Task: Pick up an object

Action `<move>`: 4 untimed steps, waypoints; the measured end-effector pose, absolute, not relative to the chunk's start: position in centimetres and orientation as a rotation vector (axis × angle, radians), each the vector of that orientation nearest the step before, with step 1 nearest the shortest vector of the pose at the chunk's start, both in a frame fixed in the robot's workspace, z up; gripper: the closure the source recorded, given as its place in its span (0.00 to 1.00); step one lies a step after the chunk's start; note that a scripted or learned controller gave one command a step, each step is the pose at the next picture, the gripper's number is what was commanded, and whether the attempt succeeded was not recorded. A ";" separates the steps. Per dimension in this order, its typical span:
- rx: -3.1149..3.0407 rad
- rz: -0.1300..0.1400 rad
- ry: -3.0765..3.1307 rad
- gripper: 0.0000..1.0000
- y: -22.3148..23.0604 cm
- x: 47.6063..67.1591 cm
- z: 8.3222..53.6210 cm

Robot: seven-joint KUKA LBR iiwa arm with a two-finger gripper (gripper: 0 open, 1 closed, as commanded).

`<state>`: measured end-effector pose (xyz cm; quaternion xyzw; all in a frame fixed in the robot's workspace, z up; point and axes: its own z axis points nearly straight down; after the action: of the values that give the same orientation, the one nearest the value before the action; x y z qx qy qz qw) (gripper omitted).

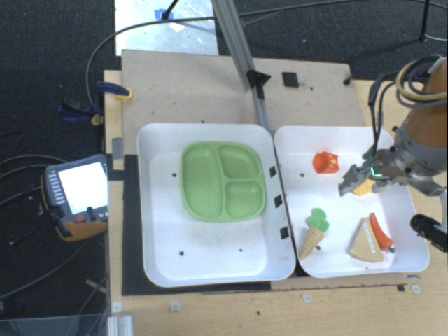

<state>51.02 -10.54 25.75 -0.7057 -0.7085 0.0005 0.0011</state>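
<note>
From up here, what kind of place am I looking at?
Probably a robotics lab or test bench: a robot arm reaches over two white bins of toy food, with a handheld control pendant and loose cables nearby.

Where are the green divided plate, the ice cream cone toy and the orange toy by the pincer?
green divided plate (224, 181): camera view, left bin, point on its central divider.
ice cream cone toy (313, 233): camera view, right bin, point on the cone just below the green scoop.
orange toy (325, 162): camera view, right bin, point on its middle.

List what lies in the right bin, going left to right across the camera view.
Ice cream cone toy → orange toy → pincer over a yellow item → sandwich wedge toy.
</note>
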 end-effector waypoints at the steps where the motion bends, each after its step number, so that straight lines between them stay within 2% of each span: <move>1: -2.217 -0.002 -2.227 0.00 -10.6 51.1 25.9; 4: -2.221 -0.003 -2.224 0.00 -10.8 50.9 9.2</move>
<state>50.92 -10.80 9.22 -0.7067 -0.7075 -0.0009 -0.0008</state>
